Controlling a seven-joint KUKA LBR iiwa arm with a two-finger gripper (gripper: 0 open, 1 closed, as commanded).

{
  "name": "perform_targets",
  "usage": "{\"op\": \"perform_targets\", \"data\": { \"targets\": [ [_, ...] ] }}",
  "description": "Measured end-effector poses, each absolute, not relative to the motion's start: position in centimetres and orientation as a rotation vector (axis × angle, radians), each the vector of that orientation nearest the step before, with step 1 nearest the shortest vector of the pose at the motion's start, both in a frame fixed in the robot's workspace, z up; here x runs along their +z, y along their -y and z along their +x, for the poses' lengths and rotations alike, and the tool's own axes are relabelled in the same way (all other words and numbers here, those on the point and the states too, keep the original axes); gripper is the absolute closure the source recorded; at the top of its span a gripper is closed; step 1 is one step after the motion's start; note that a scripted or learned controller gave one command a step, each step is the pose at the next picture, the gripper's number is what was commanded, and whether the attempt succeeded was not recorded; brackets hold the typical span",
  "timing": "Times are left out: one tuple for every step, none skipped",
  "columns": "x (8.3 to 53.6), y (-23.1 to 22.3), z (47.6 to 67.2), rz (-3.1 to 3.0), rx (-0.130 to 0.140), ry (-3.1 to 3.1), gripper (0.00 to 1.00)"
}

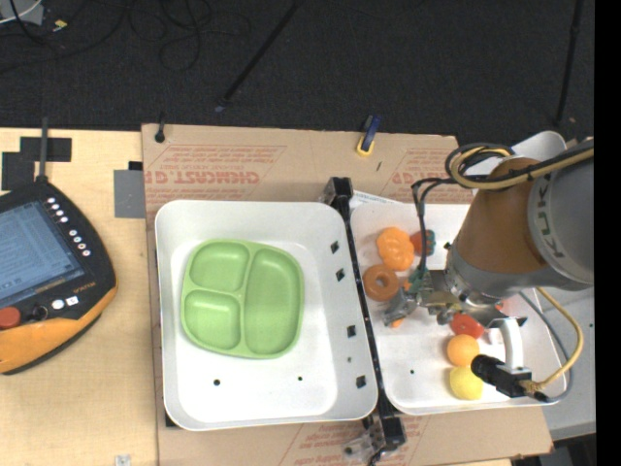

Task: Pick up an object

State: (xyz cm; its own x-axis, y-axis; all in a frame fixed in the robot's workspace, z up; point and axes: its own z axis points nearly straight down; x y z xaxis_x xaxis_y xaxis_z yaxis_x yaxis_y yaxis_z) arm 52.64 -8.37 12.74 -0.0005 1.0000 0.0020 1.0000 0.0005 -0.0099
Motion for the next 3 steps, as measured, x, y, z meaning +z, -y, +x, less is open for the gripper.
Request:
{"op": "perform_targets", "data": {
  "targets": [
    [8.6, 8.2, 52.6, -2.219, 0.004, 2.220, 0.00],
    [9.8, 8.5, 52.6, -2.226, 0.004, 2.210, 1.00],
    [16.0, 8.6, 52.4, -2.222, -0.002, 2.222, 1.00]
  ]
}}
